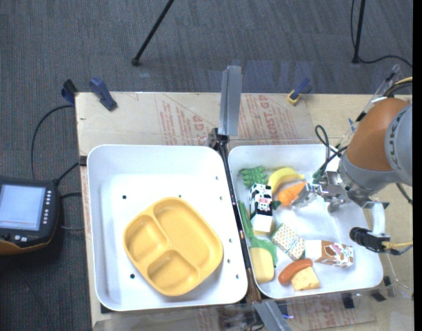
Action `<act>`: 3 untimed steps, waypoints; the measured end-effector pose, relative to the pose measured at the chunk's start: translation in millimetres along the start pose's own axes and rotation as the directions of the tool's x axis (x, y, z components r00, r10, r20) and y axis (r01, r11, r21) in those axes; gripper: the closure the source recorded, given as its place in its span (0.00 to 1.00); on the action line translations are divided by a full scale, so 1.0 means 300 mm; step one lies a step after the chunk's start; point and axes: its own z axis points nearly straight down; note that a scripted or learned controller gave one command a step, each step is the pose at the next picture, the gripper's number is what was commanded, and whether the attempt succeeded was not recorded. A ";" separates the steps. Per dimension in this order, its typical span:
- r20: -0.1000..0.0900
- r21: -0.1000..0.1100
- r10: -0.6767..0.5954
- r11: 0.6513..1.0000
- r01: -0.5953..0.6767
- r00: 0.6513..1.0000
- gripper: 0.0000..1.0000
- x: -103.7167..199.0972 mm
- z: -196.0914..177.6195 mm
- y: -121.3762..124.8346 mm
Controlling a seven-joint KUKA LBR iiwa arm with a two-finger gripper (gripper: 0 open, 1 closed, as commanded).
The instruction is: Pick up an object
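The right bin (349, 278) holds several toy foods: a yellow banana (285, 176), green broccoli (251, 176), an orange carrot (292, 194), a black-and-white cow carton (261, 200), a checkered packet (288, 240), a brown-and-white carton (332, 253), a red sausage (294, 270) and a cheese wedge (307, 280). My gripper (317, 200) hangs low over the bin's upper right part, just right of the carrot. Its fingers stand apart, open, with bare white floor between them and nothing held.
The left bin (107, 185) holds a yellow compartment tray (173, 245). A grey upright post (231, 102) rises between the bins at the back. A pale yellow piece (262, 264) lies by the divider. A handheld pendant (21, 212) sits off the bench, far left.
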 end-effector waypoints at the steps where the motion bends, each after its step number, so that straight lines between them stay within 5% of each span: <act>1: 0.000 0.001 0.000 1.000 0.000 1.000 0.00 0.001 0.001 0.000; 2: -0.001 0.002 0.047 0.999 -0.047 0.999 0.00 0.239 0.002 0.170; 3: 0.003 0.002 0.248 0.969 -0.248 0.969 0.00 0.280 -0.006 -0.091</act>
